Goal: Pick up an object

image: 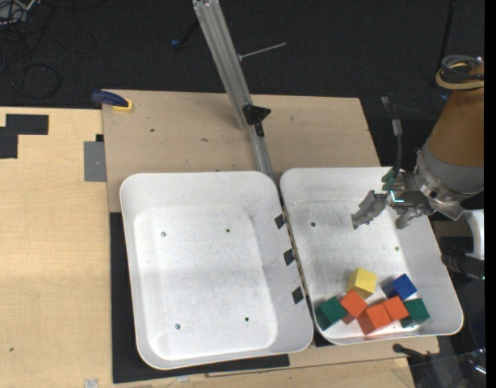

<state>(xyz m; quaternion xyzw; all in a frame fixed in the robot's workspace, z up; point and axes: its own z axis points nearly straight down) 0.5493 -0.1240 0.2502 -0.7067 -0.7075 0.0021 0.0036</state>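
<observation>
**Observer:** What's the hand doing?

**Me:** I've got the gripper (383, 211) hanging over the right bin (329, 208), toward its far right edge. The two fingers (365, 211) look spread apart with nothing between them, so I'd call it released and carrying no load. Above it is the grey wrist and the orange band (462, 128) of the arm, reaching in from the right.

**Observer:** And the objects?

**Me:** All bunched in the near right corner of that same bin, well apart from the gripper. I see a yellow block (363, 281) on the far side of the pile, a blue block (404, 285) to its right, orange blocks (377, 314) in the middle, a green block (330, 311) at the left end and another green block (417, 310) at the right end. Several touch each other. The left bin (151, 192) has only its bare floor.

**Observer:** So which step is this?

**Me:** By my reading, the approach; no grasp has been made. Next I'd want the gripper brought toward the near corner and lowered over one block. The yellow block looks the most exposed, so it seems the safest choice. The crowding is the risk: a finger could land on a neighbour and shove the pile.
</observation>
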